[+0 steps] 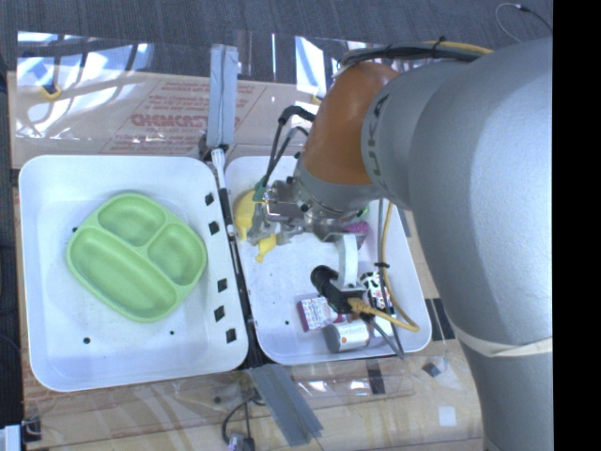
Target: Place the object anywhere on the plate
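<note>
Plate (137, 256), green and three-sectioned, lay in left bin (47, 346). Held in right bin (282, 341): yellow object (250, 216) at far-left side, clutter (349, 310) toward near edge. Gripper (270, 216) hung beside yellow object; finger state impossible to tell.

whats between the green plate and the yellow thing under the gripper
In the camera view: bare white floor of the left bin, then the bins' adjoining rims, between green plate and yellow object.

yellow banana (249, 222) in right bin; green plate (137, 256) in left bin.
</note>
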Robot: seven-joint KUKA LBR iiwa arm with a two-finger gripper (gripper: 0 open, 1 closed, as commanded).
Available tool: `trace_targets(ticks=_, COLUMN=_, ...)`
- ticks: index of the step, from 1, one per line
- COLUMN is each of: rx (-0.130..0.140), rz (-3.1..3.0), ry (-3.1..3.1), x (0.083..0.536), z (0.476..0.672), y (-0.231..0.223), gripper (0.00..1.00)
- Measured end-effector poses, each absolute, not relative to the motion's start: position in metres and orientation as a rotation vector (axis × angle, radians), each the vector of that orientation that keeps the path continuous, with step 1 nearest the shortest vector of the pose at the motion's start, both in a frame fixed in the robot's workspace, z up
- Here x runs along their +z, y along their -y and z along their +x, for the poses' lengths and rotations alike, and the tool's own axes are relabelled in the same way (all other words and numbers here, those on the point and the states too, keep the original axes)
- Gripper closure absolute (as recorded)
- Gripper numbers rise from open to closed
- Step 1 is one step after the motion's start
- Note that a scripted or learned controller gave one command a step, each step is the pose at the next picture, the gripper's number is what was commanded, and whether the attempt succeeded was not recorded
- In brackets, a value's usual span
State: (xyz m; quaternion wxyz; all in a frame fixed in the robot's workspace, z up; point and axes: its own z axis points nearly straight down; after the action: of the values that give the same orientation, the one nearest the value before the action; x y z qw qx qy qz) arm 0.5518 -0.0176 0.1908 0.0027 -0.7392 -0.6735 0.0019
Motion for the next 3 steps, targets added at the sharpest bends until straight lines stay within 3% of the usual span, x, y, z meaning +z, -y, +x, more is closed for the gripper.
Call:
trace_targets(ticks=1, rx=0.005, rz=-2.225, ry=2.212, x=0.191, z=0.51, y=0.016, gripper=1.0)
trace_targets(ticks=2, rx=0.005, rz=-2.123, ry=2.311, x=0.19, z=0.563, y=-0.092, gripper=1.0)
trace_targets(ticks=3, rx=0.006, rz=-2.124, ry=2.31, x=0.19, z=0.563, y=-0.091, gripper=0.0)
